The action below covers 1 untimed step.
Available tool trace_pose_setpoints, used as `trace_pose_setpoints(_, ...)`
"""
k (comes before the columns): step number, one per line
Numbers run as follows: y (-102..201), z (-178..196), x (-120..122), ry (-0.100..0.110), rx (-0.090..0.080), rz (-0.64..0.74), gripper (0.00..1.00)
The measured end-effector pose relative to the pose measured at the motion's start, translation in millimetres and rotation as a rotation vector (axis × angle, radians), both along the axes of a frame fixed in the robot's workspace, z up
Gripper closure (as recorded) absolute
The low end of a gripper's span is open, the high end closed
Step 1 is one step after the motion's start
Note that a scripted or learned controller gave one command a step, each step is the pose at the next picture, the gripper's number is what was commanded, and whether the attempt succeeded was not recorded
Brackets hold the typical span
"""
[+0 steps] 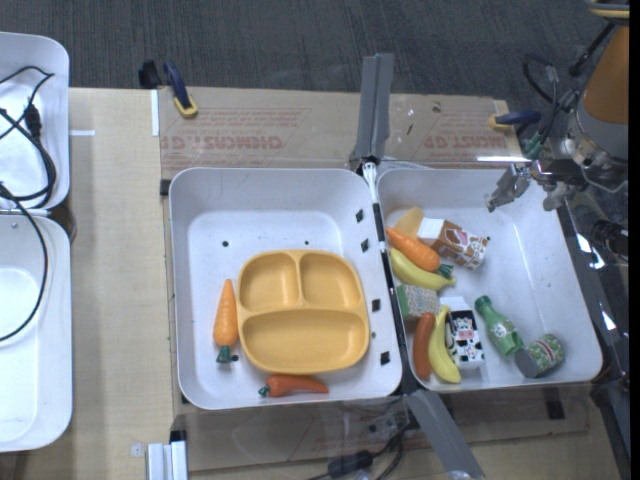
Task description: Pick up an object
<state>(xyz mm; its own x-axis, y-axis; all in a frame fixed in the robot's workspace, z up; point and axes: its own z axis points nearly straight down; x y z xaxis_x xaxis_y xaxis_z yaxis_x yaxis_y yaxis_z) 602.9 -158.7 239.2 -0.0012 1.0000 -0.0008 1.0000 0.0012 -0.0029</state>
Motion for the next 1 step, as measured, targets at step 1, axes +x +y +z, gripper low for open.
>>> trace_pose_setpoints(1, 31.5, -140.7, -7.7, -0.003, -0.001, 0.017, 0.00)
